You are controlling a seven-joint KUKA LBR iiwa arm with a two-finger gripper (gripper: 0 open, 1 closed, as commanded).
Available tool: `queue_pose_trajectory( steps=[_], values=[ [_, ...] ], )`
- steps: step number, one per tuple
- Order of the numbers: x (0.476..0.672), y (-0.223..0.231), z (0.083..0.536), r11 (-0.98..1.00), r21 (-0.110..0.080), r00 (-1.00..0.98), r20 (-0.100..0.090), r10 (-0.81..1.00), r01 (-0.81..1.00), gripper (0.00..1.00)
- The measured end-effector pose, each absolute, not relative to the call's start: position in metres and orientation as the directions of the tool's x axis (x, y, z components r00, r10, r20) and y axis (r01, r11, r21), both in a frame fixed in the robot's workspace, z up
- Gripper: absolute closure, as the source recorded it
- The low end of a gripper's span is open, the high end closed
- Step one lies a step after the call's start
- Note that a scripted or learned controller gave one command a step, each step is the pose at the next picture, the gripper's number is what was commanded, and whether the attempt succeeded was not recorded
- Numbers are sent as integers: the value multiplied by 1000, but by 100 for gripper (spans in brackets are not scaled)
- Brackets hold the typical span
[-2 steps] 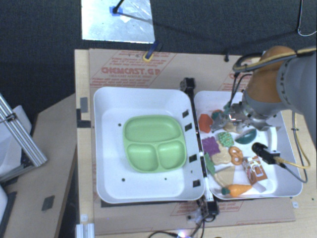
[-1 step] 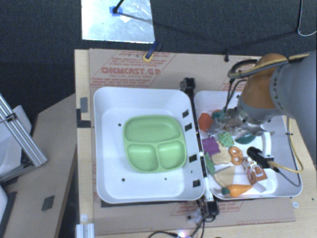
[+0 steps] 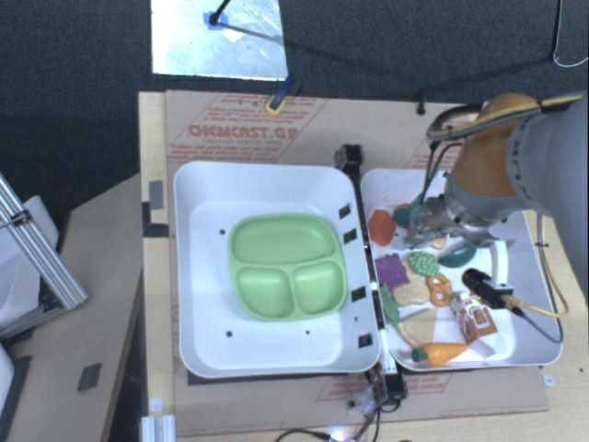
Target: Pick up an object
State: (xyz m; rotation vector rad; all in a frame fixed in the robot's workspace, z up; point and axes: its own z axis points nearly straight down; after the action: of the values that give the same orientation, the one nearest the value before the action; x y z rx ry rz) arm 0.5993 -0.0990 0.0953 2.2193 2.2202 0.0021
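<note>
My gripper (image 3: 426, 232) is low in the right bin (image 3: 525, 274), at the bin's upper middle among the toy foods. Just below it lies a green bumpy piece (image 3: 423, 263), and a teal piece (image 3: 456, 254) sits to its lower right. A red piece (image 3: 381, 226) and a small dark teal piece (image 3: 403, 216) lie to its left. Nothing can be seen held in it.
Further down the right bin are purple grapes (image 3: 391, 270), a pretzel (image 3: 439, 289), a tan cracker (image 3: 413, 294), a pale wedge (image 3: 416, 326), a carrot (image 3: 444, 351) and an orange box (image 3: 475, 319). The left bin (image 3: 198, 247) holds a green divided plate (image 3: 286, 265).
</note>
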Motion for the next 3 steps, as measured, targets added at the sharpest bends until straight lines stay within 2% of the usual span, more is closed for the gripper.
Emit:
queue_pose_trajectory(
  steps=[2,3],
  values=[
    [603,-97,223,5,8,-5,-1,1000,1000,100],
    [604,-97,225,5,3,-5,0,1000,1000,100]
  ],
)
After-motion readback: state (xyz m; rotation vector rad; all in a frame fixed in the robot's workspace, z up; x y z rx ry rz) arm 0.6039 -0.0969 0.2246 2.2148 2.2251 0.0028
